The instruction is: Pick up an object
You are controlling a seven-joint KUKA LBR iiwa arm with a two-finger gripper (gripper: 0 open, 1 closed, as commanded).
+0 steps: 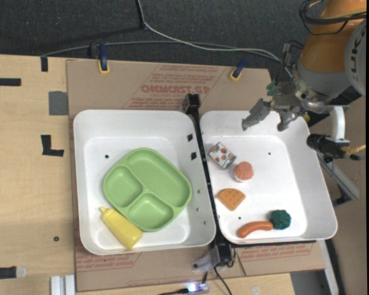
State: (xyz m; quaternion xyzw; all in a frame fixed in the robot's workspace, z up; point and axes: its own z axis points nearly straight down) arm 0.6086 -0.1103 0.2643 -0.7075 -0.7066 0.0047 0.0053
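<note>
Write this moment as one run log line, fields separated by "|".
gripper: open, above right bin far edge | held: nothing | nearest: small carton

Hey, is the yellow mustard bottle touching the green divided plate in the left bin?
Touching. The camera view shows the yellow mustard bottle lying against the near-left rim of the green divided plate, with no white bin floor visible between them.
</note>
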